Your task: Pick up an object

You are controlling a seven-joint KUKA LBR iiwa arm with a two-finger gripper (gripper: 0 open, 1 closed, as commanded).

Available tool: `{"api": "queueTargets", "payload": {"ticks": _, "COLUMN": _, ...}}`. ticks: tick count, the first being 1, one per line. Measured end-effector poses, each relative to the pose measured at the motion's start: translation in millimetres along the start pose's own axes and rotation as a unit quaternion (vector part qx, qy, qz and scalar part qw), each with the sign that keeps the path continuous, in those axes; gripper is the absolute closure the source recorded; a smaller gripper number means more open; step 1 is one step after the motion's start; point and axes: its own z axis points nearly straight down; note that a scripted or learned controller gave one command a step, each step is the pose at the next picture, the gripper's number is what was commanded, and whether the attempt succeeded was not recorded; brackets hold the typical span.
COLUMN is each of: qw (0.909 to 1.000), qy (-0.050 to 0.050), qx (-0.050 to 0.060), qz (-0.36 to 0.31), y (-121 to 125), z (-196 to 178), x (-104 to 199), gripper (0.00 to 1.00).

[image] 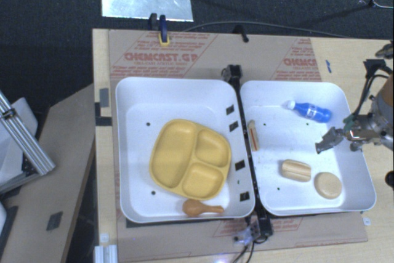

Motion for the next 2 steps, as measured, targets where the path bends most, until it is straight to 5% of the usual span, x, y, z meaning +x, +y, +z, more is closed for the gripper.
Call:
{"api": "queueTargets", "payload": {"ticks": 1, "qw": 1.0, "qy": -0.001, "qx": -0.005, "qz": -0.002, "y": 2.3, "z": -5.1, "x": 0.3, "gripper": 0.0}}
{"api": "queueTargets", "payload": {"ticks": 2, "qw": 1.0, "qy": 0.0, "qx": -0.003, "qz": -0.001, "y": 2.3, "z": 57.1, "x": -3.2, "gripper": 0.0}}
